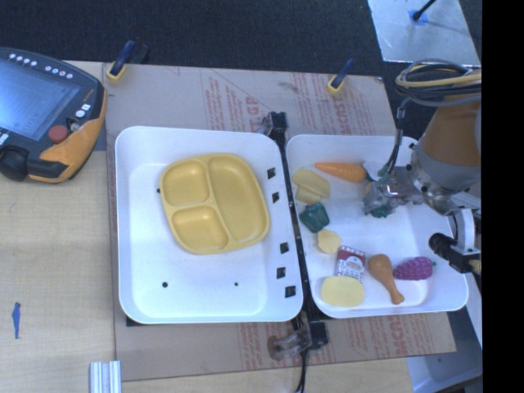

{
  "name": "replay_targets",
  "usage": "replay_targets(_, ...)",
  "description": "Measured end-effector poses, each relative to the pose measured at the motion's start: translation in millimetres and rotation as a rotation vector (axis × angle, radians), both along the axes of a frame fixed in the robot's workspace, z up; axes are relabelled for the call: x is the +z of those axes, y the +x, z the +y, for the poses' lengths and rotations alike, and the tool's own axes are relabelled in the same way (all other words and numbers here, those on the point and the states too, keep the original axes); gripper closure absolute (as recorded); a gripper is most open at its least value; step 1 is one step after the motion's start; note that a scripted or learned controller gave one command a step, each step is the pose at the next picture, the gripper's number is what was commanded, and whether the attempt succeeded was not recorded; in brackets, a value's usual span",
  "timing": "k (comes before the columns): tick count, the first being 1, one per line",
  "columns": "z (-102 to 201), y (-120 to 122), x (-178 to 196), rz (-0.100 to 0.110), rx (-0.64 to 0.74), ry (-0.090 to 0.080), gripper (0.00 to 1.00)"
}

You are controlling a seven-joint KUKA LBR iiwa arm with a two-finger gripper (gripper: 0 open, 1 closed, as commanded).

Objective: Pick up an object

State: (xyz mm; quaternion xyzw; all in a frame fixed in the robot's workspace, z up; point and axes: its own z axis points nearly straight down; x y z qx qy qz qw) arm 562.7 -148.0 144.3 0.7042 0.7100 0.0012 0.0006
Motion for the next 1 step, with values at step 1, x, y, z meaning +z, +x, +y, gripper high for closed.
replay_targets(1,65.9,49.2,51.1,-0.003,0.003,0.001,1.00)
